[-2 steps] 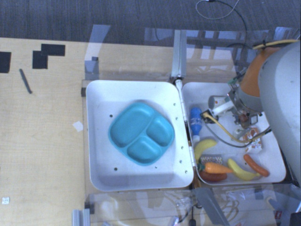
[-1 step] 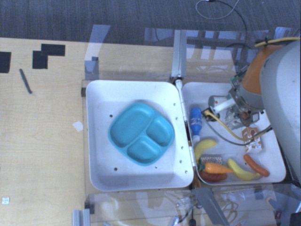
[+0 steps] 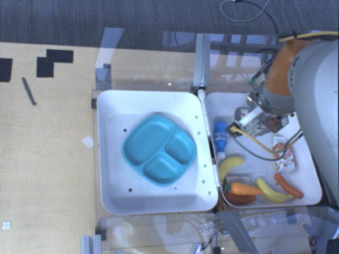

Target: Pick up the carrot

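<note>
Currently the carrot [image 3: 244,188] is lying in the right bin [image 3: 225,106], in the corner where that bin's lower edge meets the wall it shares with the left bin [image 3: 114,126]. Its long axis is running almost parallel to the lower edge, dipping only slightly. The green top is facing the shared wall and the orange tip is pointing toward the bin's right side, ending just beside a yellow banana [image 3: 273,191]. The carrot is resting partly on a dark red thing [image 3: 239,199], which is showing only as a rim beneath it, so its kind is hard to make out.

A second banana [image 3: 231,164] is curving just above the carrot, and a blue bottle [image 3: 220,133] is standing along the shared wall further up. A reddish sausage [image 3: 289,186] is lying near the right end of the lower edge, and a small printed packet [image 3: 284,158] is sitting above it, its print too small to read.

The pincer [image 3: 262,123] is hanging over the upper middle of the right bin, well apart from the carrot. The grey arm [image 3: 318,105] is covering much of it, so whether it is wide or narrow cannot be told. The arm is also hiding the bin's right edge.

In the left bin a blue divided plate [image 3: 160,150] is sitting near the middle.
</note>
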Robot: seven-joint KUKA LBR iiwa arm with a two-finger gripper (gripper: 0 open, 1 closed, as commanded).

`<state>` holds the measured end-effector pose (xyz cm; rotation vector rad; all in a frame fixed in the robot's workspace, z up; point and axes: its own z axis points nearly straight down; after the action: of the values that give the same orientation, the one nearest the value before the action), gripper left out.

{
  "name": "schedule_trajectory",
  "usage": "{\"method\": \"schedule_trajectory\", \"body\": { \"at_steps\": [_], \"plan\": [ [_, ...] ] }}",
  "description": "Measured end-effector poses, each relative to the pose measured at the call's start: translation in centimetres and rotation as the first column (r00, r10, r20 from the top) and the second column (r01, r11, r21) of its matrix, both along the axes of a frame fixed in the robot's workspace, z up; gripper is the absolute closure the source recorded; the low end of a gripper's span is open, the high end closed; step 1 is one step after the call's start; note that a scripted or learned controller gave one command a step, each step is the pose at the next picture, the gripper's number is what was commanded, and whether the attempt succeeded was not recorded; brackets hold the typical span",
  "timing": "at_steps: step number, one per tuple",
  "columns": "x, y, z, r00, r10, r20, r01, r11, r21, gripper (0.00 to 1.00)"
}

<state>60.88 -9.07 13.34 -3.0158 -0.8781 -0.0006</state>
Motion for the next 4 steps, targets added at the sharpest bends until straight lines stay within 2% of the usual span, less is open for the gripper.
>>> {"method": "schedule_trajectory", "body": {
  "at_steps": [1, 2, 3, 4],
  "plan": [
    [4.3, -1.2, 7.8, 0.981, -0.193, 0.001, 0.193, 0.981, 0.000, 1.00],
    [2.9, 4.1, 23.6, 0.948, -0.318, 0.002, 0.318, 0.948, 0.001, 1.00],
    [3.2, 8.6, 28.2, 0.935, -0.354, 0.002, 0.354, 0.935, 0.000, 1.00],
    [3.7, 11.7, 30.1, 0.935, -0.356, 0.002, 0.356, 0.935, 0.000, 1.00]
  ]
}}
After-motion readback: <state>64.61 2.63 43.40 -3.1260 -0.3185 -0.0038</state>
